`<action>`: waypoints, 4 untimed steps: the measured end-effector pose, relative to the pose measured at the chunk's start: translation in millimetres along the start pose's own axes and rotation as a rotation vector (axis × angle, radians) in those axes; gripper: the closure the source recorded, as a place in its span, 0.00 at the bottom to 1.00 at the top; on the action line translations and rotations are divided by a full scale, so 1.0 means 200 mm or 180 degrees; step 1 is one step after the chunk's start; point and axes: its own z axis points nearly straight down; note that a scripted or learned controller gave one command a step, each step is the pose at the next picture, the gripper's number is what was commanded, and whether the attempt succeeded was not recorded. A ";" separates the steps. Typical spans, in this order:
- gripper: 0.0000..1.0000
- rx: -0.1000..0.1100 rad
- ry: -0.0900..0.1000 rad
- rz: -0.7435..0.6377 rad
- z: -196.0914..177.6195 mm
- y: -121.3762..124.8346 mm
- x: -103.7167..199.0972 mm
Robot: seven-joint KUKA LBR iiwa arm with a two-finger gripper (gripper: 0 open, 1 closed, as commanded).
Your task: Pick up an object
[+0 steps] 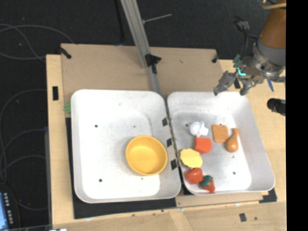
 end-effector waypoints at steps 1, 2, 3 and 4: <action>0.00 0.0017 -0.0004 0.0012 0.23 -0.02 0.03; 0.00 0.0019 -0.0005 0.0003 0.52 0.01 0.04; 0.00 0.0018 -0.0006 0.0003 0.82 0.02 0.05; 1.00 -0.0006 0.0000 0.0001 0.75 0.03 0.05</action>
